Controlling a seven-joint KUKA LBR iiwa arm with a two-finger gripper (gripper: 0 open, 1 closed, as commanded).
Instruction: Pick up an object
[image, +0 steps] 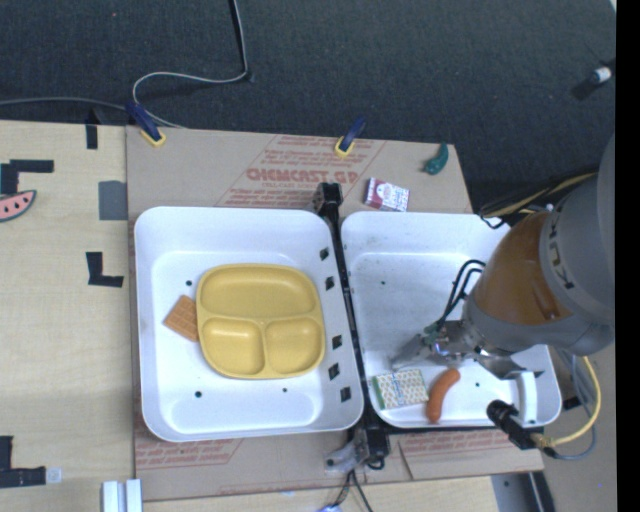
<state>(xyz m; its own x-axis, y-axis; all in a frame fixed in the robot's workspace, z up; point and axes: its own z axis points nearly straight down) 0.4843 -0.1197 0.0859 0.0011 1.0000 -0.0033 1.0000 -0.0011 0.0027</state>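
Orange sausage (441, 394) lies in the right bin (400, 235), near its front wall, beside a small packet (400, 387). Just above them sits the pincer (418, 348), low over the bin floor; whether it is spread or pressed together I cannot tell. Nothing looks lifted, so the pick seems yet to be made. A yellow tray (262, 319) fills the left bin (165, 225).

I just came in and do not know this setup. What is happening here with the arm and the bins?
The grey arm reaches into the right bin, its gripper low above a small green-patterned packet and an orange sausage-shaped toy. Nothing is seen held between its fingers. The left bin holds a yellow divided plate lying over a tan cracker-like piece.
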